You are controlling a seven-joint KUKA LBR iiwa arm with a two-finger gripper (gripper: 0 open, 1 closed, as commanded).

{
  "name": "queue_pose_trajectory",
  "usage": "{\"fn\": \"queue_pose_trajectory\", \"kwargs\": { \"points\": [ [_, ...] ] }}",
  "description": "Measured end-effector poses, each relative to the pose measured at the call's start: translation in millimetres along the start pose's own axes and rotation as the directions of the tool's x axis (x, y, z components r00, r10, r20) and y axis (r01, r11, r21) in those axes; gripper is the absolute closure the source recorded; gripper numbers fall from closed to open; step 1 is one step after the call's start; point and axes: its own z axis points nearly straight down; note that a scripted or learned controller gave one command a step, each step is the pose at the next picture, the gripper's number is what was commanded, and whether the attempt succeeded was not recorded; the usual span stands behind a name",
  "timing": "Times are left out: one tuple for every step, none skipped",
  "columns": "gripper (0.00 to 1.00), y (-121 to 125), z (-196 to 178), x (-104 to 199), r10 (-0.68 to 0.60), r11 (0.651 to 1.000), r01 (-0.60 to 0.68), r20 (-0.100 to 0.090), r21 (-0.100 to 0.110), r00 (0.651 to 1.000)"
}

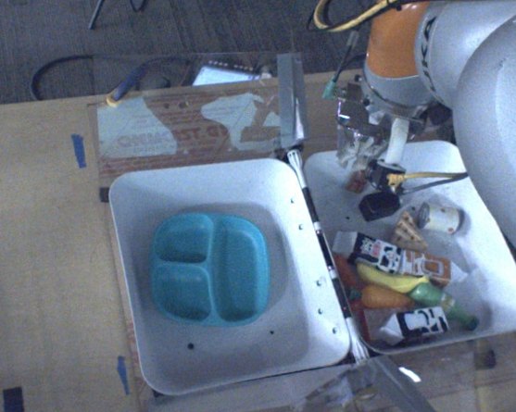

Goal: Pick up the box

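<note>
Black-and-white box [377, 252] lying flat just behind the banana [393, 277], touching it, not gripped. Claw [364, 155] farther behind the banana, clear of the box; spread or pinched together, cannot tell. Seemingly early: approach, grip and lift all left.

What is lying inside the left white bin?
A blue plate with three compartments lies in the left bin, near its middle. The floor under it is covered, so anything beneath cannot be seen.
</note>
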Motion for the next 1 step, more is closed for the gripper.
{"fn": "queue_pose_trajectory", "kwargs": {
  "points": [
    [1.0, -2.4, 12.3, -9.8, 0.187, 0.982, -0.187, 0.002, 0.004, 0.982]
  ]
}}
